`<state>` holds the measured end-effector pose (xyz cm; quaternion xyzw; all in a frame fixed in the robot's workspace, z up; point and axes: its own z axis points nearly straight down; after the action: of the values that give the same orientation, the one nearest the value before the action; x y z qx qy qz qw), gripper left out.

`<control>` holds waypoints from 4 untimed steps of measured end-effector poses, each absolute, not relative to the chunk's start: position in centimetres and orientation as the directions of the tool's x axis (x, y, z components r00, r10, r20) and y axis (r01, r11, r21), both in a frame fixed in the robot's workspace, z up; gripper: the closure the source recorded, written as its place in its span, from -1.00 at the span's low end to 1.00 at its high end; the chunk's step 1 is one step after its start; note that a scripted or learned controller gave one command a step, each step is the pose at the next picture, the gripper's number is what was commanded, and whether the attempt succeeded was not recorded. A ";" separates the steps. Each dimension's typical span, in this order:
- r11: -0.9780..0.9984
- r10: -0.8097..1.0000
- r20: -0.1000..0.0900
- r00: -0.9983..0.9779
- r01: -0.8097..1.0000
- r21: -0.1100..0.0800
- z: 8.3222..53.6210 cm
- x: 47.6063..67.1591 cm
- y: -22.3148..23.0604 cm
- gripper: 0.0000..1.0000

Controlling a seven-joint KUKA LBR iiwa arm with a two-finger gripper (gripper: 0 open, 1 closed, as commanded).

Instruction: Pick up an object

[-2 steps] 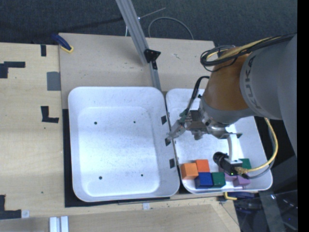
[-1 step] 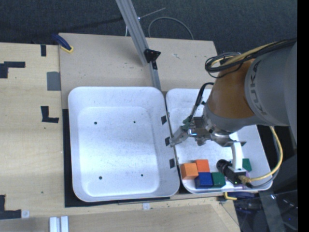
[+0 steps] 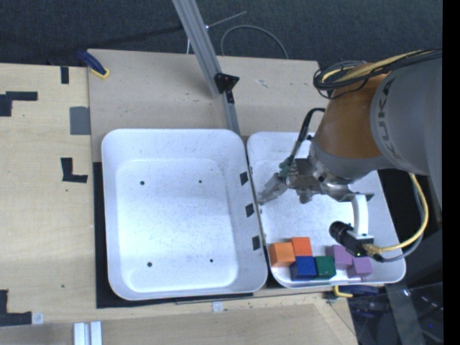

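Entry: right bin, pick attempt, approach stage.

Step in hand: judged to be the reach, before any grasp. The arm leans in over the right bin, wrist angled toward the wall shared with the left bin.

Gripper: low over the upper left part of the right bin's floor, near the shared wall. Nothing is seen between its fingers. Their tips blur together against the speckled white floor, so how far apart they stand cannot be told; they may be touching the floor, though that too is unclear.

Objects: a cluster of small blocks against the near wall of the right bin.
- orange blocks, two, side by side
- blue block
- green block
- purple blocks, two, at the cluster's right

The cluster lies well apart from the gripper, toward the near edge.

Next move, as a judgement: the gripper is over bare floor, so a close here would likely take nothing. It needs to shift toward the near wall, settle over one block, preferably an outer one with free sides, then descend and close.

Risk: blocks sit touching, and the bin wall crowds them.
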<state>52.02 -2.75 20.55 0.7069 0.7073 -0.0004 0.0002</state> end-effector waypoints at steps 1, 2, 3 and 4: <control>0.003 1.000 -0.001 -0.003 1.000 0.009 36.7 59.7 -1.4 -1.00; -0.007 1.000 -0.002 0.007 1.000 0.003 40.7 49.3 -9.6 -1.00; 0.004 1.000 0.000 -0.004 1.000 0.002 42.7 48.3 -5.4 -1.00; 0.008 1.000 0.001 -0.008 1.000 -0.002 41.4 48.3 1.1 -1.00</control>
<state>48.28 1.05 41.38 0.7043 0.7099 -0.0002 -0.0009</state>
